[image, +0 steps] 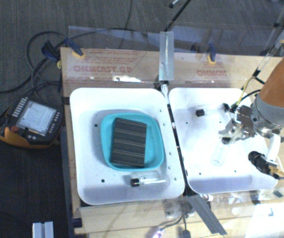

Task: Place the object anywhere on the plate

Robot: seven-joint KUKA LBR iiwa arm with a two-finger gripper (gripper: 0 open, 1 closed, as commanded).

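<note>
Bench bearing two white bins

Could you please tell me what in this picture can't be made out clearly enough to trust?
- Tool: blurred and small in the camera view; open or shut is unreadable.
- Arm: cut off by the right edge.
- Clear item under the tool: faint against the white right bin; identity unclear.
- Small dark piece: too small to identify.
- Dark slab covers much of the plate.
</note>
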